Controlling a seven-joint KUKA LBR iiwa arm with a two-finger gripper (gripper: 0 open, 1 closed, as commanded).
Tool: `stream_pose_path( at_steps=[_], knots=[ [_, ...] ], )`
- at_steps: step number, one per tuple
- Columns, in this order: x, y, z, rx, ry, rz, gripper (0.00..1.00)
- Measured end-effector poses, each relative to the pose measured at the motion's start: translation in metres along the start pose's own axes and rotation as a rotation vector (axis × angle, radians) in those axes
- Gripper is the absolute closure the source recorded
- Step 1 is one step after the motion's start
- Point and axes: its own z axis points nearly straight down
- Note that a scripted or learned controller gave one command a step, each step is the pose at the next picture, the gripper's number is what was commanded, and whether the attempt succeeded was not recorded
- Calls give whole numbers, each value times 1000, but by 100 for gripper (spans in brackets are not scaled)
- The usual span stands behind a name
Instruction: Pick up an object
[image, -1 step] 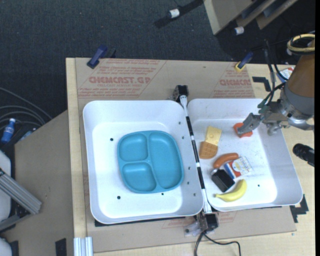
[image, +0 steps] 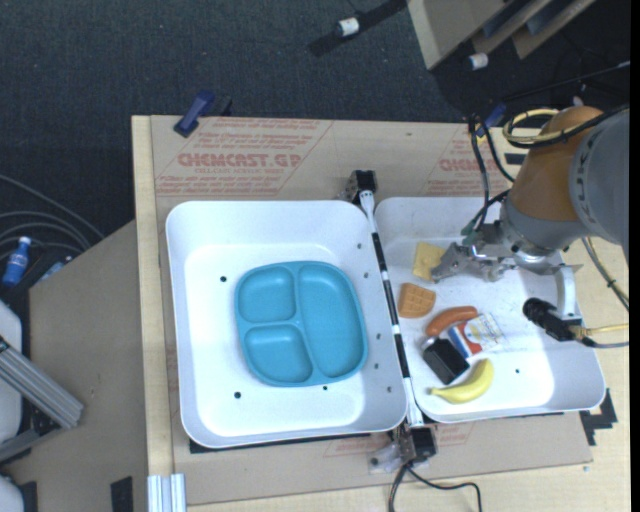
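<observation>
A banana (image: 464, 384) is lying at the near edge of the right bin (image: 560, 385), touching a black block (image: 444, 357), with a hot dog (image: 451, 319), waffle (image: 416, 298) and cheese slice (image: 428, 260) sitting beyond, while the gripper (image: 470, 256) is hovering beside the cheese, finger spread impossible to tell.

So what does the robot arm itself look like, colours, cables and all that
The arm is a rounded grey body with a broad orange band above the wrist. Black and yellow cables loop beside that band. Its pincer is a small grey metal assembly with dark fittings, and a thin dark cable runs down beside it.
</observation>
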Motion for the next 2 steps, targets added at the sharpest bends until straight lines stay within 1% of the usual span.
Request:
stream_pose_path(
  at_steps=[1, 2],
  knots=[
    [34, 59, -1, -3, 0, 0, 0],
    [34, 59, -11, -4, -2, -2, 100]
  ],
)
